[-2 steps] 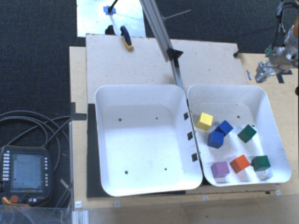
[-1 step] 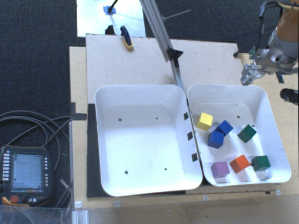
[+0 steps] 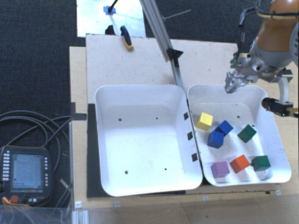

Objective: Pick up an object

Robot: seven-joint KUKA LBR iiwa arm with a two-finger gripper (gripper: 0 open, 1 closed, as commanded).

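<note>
Gripper (image 3: 232, 86) hangs over the far rim of the right bin (image 3: 275, 146), at its back-left corner, fingers pointing down. Fingers look drawn close together with nothing between them, but the tips are small and blurry, so I cannot tell their spread for sure. Orange band of the arm (image 3: 275, 24) sits above and to the right of the fingers.

All candidate objects lie in the right bin, nearer the camera than the fingers. Yellow cube (image 3: 204, 121) is the closest one, below-left of the fingers, apart from them. Two blue cubes follow: smaller blue cube (image 3: 225, 127) almost straight below the fingers, larger blue cube (image 3: 215, 139) touching it on the lower left. Dark green cube (image 3: 246, 133) is below-right of the fingers. Far from the fingers, along the near wall: purple cube (image 3: 219, 169), orange cube (image 3: 240, 163), second green cube (image 3: 261, 163); orange and green sit just beside each other.

Left bin (image 3: 107, 171) lies well left of the fingers; dark specks show on its floor. Black tabs sit along the seam between the bins. Teach pendant (image 3: 25, 175) with a lit screen sits far left of the fingers, off the bench (image 3: 140, 59), cables (image 3: 32, 125) looping above it. Screen text is too small to read; no brand or label is legible anywhere. Metal pole (image 3: 159, 27) slants across the bench, left of the fingers.
</note>
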